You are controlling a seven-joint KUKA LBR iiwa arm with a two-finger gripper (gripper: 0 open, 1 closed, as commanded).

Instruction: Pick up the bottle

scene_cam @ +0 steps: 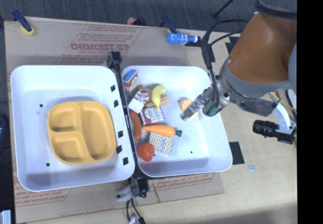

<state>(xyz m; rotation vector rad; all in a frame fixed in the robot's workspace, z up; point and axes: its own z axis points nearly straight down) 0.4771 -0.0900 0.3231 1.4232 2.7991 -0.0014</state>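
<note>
Hovering low over the right bin (212, 152), the end effector (194, 109) is seen just right of the clutter, beside a small orange-yellow item (185, 103); whether it is spread or closed cannot be told at this angle, and nothing is seen held in it. Which item is meant as the bottle is not certain. The likeliest candidate, a small bottle (130, 78) with a blue top and a white and orange label, is noted at the upper left of the right bin, close to the divider between the bins, lying tilted and touching the packets below it. A second, blue bottle (179, 39) is recorded outside the bins, lying on its side on the table near the far edge of the cardboard. Around the bin bottle are crowded a banana (158, 95), a carrot (161, 130), a tomato (145, 152) and a checked packet (162, 143). A yellow divided tray (81, 131) is held in the left bin (20, 167). The bottle is judged light, probably thin plastic, stiff enough for a firm pinch but smooth and rounded, so rolling or slipping is to be expected. A grip across the middle of the body, square to its long axis, is judged best; the cap end is thought too narrow, and the bin wall and neighbours leave little room on the left side.
</note>
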